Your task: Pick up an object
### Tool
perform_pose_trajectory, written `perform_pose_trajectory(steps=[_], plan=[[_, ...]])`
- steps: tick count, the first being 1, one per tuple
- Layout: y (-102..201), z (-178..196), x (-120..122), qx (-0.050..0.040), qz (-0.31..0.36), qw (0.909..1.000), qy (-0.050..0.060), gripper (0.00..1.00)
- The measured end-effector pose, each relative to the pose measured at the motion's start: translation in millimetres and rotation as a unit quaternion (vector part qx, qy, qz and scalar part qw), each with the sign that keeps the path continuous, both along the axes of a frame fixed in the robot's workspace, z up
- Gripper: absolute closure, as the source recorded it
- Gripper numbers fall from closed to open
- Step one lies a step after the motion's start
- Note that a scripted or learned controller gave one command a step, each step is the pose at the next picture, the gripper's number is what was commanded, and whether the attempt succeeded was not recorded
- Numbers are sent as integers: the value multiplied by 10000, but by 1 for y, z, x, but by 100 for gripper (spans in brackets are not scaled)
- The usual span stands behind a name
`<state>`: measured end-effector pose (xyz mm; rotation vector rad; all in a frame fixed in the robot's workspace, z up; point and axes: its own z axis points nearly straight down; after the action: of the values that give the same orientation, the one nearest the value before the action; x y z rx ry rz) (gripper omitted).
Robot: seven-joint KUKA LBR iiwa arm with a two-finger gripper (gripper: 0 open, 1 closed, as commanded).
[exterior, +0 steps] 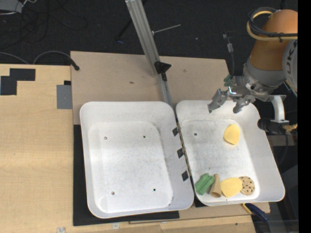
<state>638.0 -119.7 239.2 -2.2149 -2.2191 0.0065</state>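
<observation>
My gripper hangs over the far end of the right bin, its two grey fingers spread apart with nothing between them. A yellow rounded piece lies in that bin, below and slightly right of the fingertips. Along the bin's near end sit a green toy, a tan piece, a second yellow piece and a brown-dotted cookie, all well clear of the gripper.
The left bin stands beside the right one, joined by black clips. A slanted aluminium post rises behind the bins. The orange-banded arm fills the upper right.
</observation>
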Motion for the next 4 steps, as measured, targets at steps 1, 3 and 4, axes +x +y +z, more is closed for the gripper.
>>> perform_pose_trajectory(steps=[1,3,4], plan=[[0,3,1,-6,5,10000,-23,0],[6,-105,-4,-2,-9,10000,2,0],[7,-150,-4,-7,-17,10000,-20,0]])
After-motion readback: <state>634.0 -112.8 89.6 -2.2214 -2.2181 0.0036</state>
